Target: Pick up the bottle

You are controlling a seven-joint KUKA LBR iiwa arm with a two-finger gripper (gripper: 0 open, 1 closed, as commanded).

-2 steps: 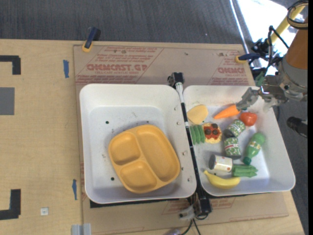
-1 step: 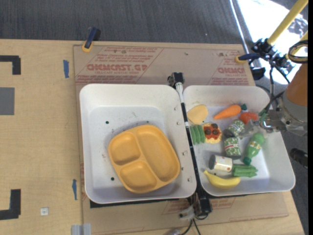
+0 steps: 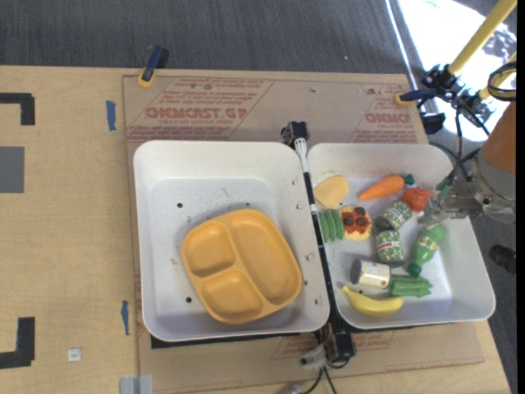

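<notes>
Gripper (image 3: 436,208) is hovering over right bin (image 3: 480,302), just above green bottle (image 3: 426,247); finger state cannot be told.

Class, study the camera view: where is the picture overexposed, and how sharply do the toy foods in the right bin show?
Camera view: glare whitens the floor patch at the top right; light on the two shallow white bins is even, with soft shadows; the small green plastic bottle and yellow toy banana look slightly soft; the grey two-finger gripper by the right bin's edge is blurred.
</notes>
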